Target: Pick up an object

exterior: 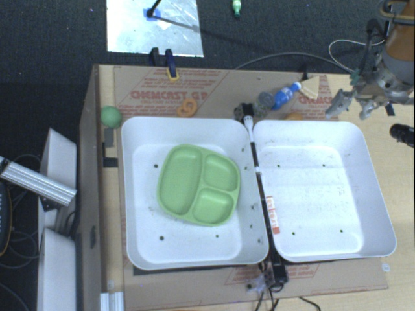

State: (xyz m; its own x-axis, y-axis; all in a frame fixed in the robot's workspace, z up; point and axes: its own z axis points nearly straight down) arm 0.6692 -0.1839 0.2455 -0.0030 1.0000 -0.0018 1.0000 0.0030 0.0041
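Note:
A light green divided plate (198, 184) lies flat in the left white bin (139, 167), slightly right of its middle. My gripper (351, 106) hangs at the far right, above the bench just beyond the back rim of the right white bin (369, 186). Its two fingers stand apart, open, with nothing between them. It is well away from the plate.
Behind the bins on the cardboard lie a blue bottle (284, 96), an orange ring-shaped piece (187, 107) and a green ball (111, 116). A blue clamp (170, 64) grips the back edge. A metal sheet (154, 17) lies on the dark floor.

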